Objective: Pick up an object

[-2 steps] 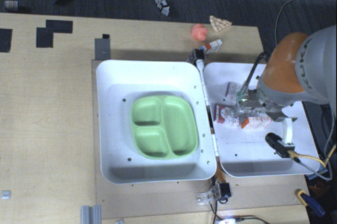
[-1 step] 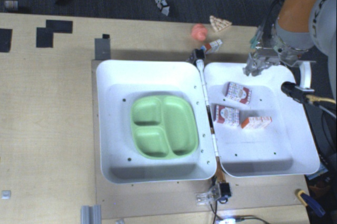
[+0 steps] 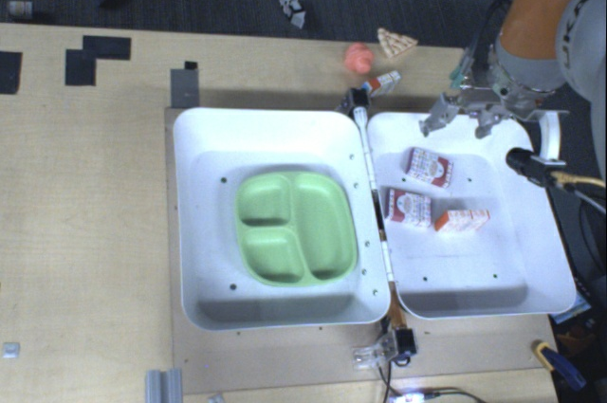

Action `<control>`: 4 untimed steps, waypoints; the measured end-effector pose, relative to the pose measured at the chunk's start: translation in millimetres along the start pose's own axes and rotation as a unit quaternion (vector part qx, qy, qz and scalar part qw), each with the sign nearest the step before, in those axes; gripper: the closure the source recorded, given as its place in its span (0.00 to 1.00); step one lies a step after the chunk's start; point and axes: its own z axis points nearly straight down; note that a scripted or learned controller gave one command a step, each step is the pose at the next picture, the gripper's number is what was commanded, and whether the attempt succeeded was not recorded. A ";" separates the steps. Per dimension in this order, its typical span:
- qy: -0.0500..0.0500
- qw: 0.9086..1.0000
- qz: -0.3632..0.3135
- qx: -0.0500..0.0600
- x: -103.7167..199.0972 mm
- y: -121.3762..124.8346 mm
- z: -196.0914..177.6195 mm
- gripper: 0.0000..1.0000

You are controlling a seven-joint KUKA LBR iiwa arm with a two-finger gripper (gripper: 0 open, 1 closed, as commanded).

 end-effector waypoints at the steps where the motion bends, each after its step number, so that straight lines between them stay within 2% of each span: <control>1: -0.001 1.000 0.001 -0.003 8.7 -18.3 114.7 0.00; 2: -0.002 1.000 -0.001 -0.006 8.4 -16.7 102.7 1.00; 3: -0.002 1.000 -0.001 -0.005 8.4 -16.8 102.7 0.00; 4: -0.001 1.000 0.001 -0.003 4.7 -102.3 126.3 0.00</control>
